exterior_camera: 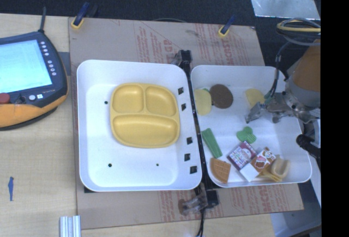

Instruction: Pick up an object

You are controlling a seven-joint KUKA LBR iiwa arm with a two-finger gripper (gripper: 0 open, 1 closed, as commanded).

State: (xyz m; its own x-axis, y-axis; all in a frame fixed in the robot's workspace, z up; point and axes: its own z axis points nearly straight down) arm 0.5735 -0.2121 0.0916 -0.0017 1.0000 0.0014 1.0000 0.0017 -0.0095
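Beneath our gripper lies the right-hand shallow white plastic bin, the other white bin sits well off to its far side, bearing a yellow three-part plastic tray. We see two grey fingers spread apart with nothing between them, hanging low over bare floor. Nearest candidates: a pale yellow flat piece just behind the fingers, and a small green toy just in front of them. Farther off lie a brown round disc, a green stick and a purple-and-white packet. We judge the green toy best: we should centre the fingers over it, straddle it, descend fully to the floor, then close.
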